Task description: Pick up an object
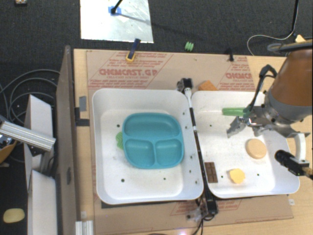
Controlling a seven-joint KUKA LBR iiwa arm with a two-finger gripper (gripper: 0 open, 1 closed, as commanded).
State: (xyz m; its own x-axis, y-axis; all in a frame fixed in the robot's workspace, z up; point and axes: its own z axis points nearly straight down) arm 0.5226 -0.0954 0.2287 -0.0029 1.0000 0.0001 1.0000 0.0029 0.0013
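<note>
My gripper (236,127) hangs low over the middle of the right bin (274,185), reaching in from the right. A green stick-like object (232,111) lies just behind it, close to it. A tan round disc (256,149) rests to the gripper's front right. Nearer the bin's front lies a small yellow piece (237,176), with a brown chocolate-bar piece (210,171) at the left wall. I see nothing held in the gripper.
The left bin (105,180) holds a teal divided plate (152,140) with a green thing (119,140) poking out at its left edge. A thin dark tool (190,109) lies along the divide between the bins. An orange piece (208,85) sits behind the bins.
</note>
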